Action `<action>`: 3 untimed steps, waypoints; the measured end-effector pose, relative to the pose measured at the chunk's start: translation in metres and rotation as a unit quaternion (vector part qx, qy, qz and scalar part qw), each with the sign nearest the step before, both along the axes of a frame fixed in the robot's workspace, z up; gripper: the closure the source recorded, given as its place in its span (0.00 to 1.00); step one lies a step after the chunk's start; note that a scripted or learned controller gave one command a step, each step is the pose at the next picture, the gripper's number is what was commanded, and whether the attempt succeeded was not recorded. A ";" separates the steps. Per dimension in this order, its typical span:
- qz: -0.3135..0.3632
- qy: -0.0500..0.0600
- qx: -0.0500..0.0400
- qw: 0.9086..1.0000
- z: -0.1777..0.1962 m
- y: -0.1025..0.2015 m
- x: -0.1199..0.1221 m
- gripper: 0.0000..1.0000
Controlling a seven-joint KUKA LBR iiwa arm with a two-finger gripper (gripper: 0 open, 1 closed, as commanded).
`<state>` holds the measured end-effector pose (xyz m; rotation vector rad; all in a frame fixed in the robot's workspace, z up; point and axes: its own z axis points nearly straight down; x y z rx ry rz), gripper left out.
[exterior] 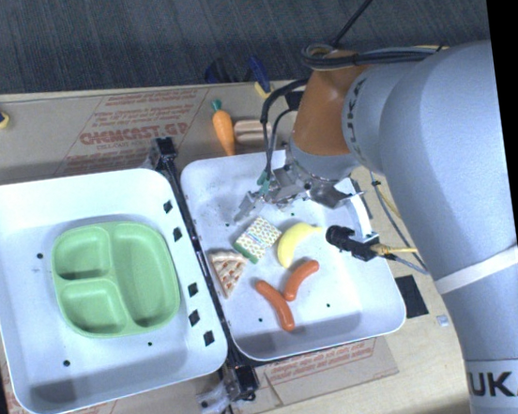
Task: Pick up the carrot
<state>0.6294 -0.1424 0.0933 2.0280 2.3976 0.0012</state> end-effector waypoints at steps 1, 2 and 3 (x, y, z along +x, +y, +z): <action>-0.110 0.001 0.000 0.994 0.104 0.004 0.027 0.00; -0.174 0.003 0.000 0.985 0.031 -0.032 0.027 0.00; -0.171 0.004 0.001 0.985 0.042 -0.031 0.027 1.00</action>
